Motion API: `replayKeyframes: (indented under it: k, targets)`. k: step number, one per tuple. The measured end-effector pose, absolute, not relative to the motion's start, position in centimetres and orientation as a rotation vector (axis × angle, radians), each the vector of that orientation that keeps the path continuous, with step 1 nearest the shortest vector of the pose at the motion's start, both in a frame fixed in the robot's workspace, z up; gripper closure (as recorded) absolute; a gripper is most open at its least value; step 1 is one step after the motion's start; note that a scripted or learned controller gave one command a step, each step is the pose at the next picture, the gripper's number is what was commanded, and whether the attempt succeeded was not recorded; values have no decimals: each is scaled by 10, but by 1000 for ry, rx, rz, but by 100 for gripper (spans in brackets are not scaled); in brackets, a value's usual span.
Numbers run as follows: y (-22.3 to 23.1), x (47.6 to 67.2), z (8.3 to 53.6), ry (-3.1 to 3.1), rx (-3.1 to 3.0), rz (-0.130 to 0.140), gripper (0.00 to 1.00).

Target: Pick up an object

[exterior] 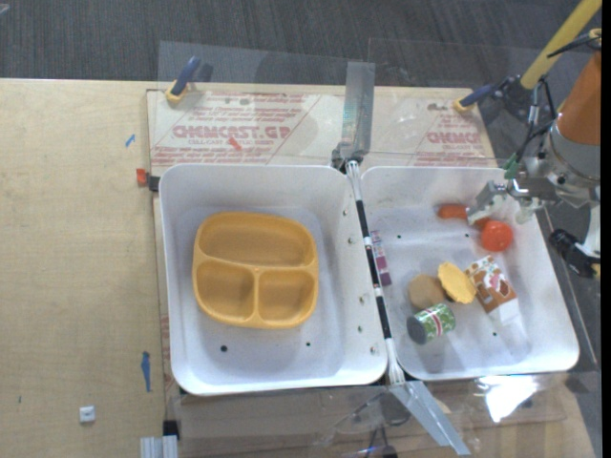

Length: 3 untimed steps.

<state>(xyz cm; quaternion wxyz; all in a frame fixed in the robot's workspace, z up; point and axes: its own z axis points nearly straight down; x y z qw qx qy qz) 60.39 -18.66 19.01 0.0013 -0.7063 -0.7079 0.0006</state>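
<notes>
Red tomato (495, 234) in the right bin (554, 351), far corner, just beside the pincer (503, 194); finger state cannot be told. Nearby: orange carrot (452, 212), carton (494, 285), can (431, 323). Yellow tray (255, 268) occupies left bin (181, 256).

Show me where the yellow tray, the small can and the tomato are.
Yellow tray (254, 239): camera view, on its big upper compartment.
Can (432, 323): camera view, on its labelled side.
Tomato (496, 234): camera view, on its red top.
</notes>
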Motion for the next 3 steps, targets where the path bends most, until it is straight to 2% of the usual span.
replayKeyframes:
  k: [1, 2, 3]
  targets:
    - [-216, 601, 97, -2208, -2235, -8, 0]
    - [-218, 600, 105, -2207, -2237, -1, 100]
    - [-155, 658, 196, -2250, -2195, 0, 100]
